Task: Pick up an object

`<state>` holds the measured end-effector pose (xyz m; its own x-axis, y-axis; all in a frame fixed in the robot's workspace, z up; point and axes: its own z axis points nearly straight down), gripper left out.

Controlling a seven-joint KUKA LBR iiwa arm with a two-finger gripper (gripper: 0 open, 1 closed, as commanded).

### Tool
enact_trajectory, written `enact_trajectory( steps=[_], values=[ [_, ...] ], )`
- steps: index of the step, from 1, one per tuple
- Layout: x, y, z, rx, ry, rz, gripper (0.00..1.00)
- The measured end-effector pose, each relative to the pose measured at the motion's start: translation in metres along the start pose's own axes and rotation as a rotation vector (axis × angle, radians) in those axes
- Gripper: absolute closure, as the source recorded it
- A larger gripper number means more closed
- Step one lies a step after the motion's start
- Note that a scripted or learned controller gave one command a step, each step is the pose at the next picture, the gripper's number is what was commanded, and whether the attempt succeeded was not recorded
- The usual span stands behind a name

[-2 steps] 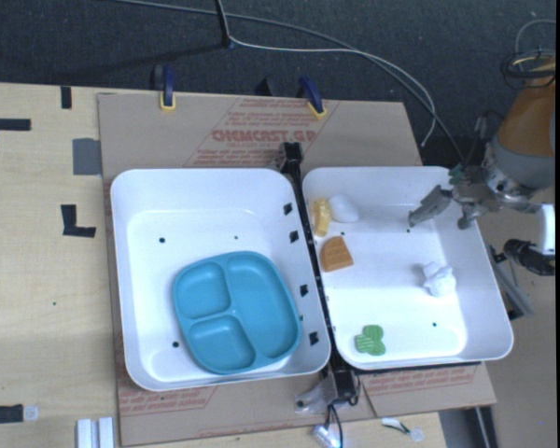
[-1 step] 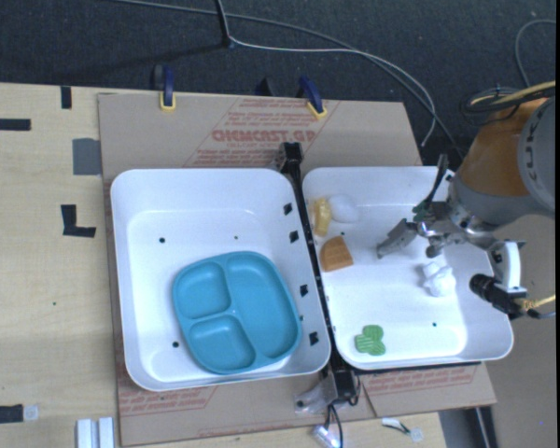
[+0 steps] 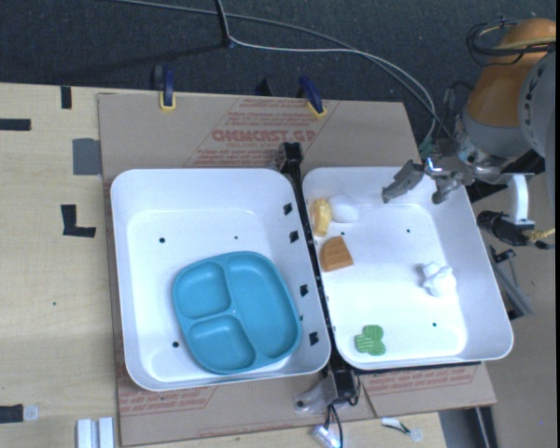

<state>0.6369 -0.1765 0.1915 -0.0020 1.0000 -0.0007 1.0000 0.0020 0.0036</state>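
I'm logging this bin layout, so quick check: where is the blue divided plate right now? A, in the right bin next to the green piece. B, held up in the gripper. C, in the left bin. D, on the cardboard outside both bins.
C: the blue divided plate lies flat on the floor of the left bin, while the gripper is over the far edge of the right bin.

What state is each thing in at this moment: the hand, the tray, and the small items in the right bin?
hand: open, holding nothing, above the right bin's far edge
blue tray: flat, right way up, in the left bin
yellow piece: lying by the divider
orange piece: lying flat, untouched
white object: resting near the right wall
green object: resting near the front wall
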Motion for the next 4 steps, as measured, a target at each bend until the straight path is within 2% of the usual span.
enact_trajectory(
  steps=[1, 2, 3, 4],
  values=[
    [0.080, -0.050, 0.090, 0.012, 0.003, -0.003, 0.00],
    [0.046, -0.040, 0.104, -0.002, 0.002, 0.002, 0.00],
    [0.080, -0.089, 0.043, 0.000, 0.001, 0.000, 0.00],
    [0.083, -0.108, 0.087, 0.008, 0.001, 0.002, 0.00]
  ],
)
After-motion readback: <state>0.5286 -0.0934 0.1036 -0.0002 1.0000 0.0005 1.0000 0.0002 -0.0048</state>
